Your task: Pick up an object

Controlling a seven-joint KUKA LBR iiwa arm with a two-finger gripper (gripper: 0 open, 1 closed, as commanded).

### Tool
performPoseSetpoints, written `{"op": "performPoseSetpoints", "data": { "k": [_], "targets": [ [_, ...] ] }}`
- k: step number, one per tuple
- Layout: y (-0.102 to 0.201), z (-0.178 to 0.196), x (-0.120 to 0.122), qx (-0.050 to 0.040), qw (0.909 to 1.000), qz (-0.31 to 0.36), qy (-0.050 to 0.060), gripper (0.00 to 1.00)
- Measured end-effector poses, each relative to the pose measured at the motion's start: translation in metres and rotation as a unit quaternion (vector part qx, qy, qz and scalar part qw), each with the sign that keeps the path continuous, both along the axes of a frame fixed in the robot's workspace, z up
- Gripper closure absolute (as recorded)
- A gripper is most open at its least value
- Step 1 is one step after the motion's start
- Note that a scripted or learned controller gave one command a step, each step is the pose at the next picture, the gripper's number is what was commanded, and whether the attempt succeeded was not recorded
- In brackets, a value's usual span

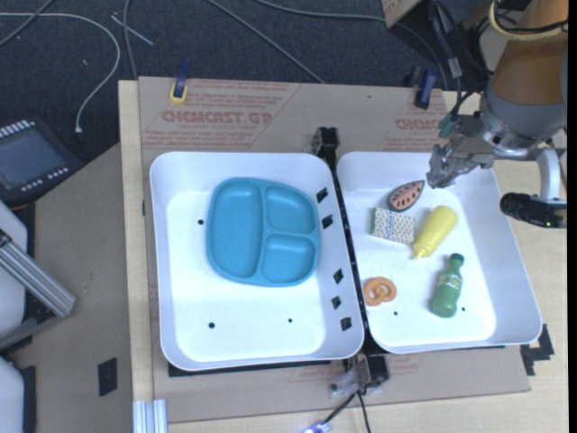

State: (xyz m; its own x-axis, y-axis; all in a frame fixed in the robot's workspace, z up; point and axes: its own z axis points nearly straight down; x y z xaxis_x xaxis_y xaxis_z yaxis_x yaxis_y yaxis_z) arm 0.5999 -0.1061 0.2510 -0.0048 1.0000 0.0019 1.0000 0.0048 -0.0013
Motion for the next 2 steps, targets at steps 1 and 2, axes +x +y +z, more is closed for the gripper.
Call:
{"op": "performPoseSetpoints", "data": {
  "k": [1,2],
  "targets": [
    [0.045,-0.005,-0.008,0.0003,1.0,0.0,0.001,1.0],
    [0.107,-0.013,-0.014,0.0004,1.0,0.001,0.001,1.0]
  ]
}}
